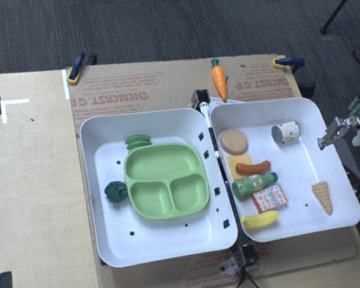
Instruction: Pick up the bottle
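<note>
- Banana (261, 220) lies at right bin (314, 219) front edge.
- Bottle (254, 184), green, on its side, mid-bin, touching sausage (252, 167).
- Gripper (338, 129) at far right rim; grip state indeterminate.
- Cardboard (137, 90) underlies both bins; dark carpet (155, 16) beyond.

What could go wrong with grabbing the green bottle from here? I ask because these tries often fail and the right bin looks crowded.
1. The green plastic bottle lies on its side, packed between the red sausage above and the red patterned box below, so a grasp may catch a neighbour instead.
2. A lying bottle could roll if nudged.
3. The pincer sits at the right bin's far edge; its path crosses near the small white can.
</note>
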